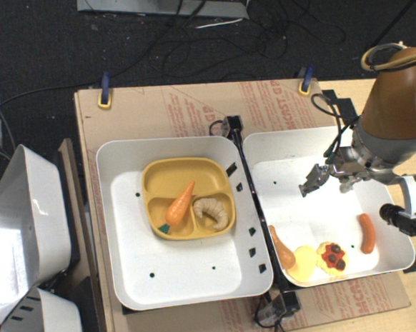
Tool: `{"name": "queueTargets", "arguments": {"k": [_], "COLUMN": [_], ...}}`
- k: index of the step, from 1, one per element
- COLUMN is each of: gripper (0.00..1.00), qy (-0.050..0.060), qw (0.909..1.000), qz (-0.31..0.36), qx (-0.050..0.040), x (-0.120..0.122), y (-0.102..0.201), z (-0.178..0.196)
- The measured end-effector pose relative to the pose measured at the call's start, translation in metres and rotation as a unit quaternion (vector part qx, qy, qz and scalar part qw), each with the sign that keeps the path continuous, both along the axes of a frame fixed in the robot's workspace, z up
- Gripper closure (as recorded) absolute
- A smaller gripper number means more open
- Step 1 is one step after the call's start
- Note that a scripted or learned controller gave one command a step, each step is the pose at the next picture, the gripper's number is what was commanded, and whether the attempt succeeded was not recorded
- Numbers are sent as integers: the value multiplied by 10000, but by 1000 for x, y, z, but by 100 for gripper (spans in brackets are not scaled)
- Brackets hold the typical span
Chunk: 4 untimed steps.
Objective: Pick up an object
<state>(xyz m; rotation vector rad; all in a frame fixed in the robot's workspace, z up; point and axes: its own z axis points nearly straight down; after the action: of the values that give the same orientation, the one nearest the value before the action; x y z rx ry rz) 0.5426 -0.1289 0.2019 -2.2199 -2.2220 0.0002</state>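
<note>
The right bin point(285, 148) holds several toy foods along its near side. An orange drumstick-like piece point(281, 247) lies by the left wall. A yellow piece topped with red berries point(330, 257) sits next to it. A red-orange sausage point(368, 233) lies near the right wall. My gripper point(314, 182) hangs over the bare middle of this bin, above and behind those pieces, with nothing seen in it. The left bin point(130, 268) holds a yellow divided plate point(155, 176) with a carrot point(180, 203) and a pale shrimp point(211, 211).
A black divider with clips point(243, 195) runs between the two bins. The grey and orange arm point(397, 111) covers the right bin's far right corner. White containers point(23, 226) stand off the bench at left. Cables lie on the dark floor behind.
</note>
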Motion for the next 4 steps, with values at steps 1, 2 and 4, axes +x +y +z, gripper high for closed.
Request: {"name": "queueTargets", "arguments": {"k": [1, 2, 4], "gripper": [0, 0, 100], "qy": [19, 23, -33], "qw": [10000, 10000, 10000], "qz": [-10, -12, 8], "qx": [1, 3, -11], "x": [7, 6, 19], "y": [-3, -2, -6], "z": [-59, -113, -44]}}
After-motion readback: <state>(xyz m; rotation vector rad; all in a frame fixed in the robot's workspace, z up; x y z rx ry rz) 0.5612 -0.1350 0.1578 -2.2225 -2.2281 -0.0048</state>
